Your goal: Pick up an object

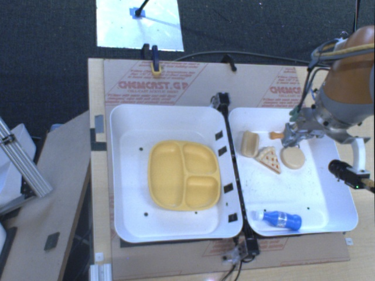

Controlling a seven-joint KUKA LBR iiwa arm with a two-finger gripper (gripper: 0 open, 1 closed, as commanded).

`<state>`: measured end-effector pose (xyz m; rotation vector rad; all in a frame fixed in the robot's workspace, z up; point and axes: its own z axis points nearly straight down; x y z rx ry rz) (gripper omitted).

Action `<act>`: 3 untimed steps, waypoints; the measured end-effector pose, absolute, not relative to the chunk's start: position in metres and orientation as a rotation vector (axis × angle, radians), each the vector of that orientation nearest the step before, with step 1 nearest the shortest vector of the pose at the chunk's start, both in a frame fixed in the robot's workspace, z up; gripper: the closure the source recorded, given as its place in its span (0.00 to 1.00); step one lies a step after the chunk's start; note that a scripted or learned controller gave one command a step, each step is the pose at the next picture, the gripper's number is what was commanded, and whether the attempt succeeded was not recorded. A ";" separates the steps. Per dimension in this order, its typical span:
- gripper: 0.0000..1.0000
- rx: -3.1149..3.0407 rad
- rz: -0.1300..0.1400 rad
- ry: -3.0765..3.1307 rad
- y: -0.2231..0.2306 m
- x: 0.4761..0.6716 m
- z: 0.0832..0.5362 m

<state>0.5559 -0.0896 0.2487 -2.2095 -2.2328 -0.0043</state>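
i see the gripper point(291, 138) right of centre, above the round cookie point(293, 158); can't tell its finger state. crowding from the pizza slice point(269, 158) could spoil my grasp.

Yellow divided plate point(184, 175), blue bottle point(282, 219), white bins point(126, 157), tan bread slice point(250, 144).

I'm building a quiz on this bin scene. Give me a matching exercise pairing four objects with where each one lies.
Things:
1. yellow divided plate
2. blue bottle
3. pizza slice toy
4. round tan disc

Places:
A. near front edge of right bin
B. just below the gripper
C. middle of left bin
D. middle of right bin, left of the disc

Pairs: 1-C, 2-A, 3-D, 4-B
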 end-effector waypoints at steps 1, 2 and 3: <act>1.00 -2.211 -0.004 -2.231 -0.042 0.550 0.251; 1.00 -2.210 -0.005 -2.233 0.018 0.557 0.244; 1.00 -2.208 -0.002 -2.232 0.081 0.554 0.233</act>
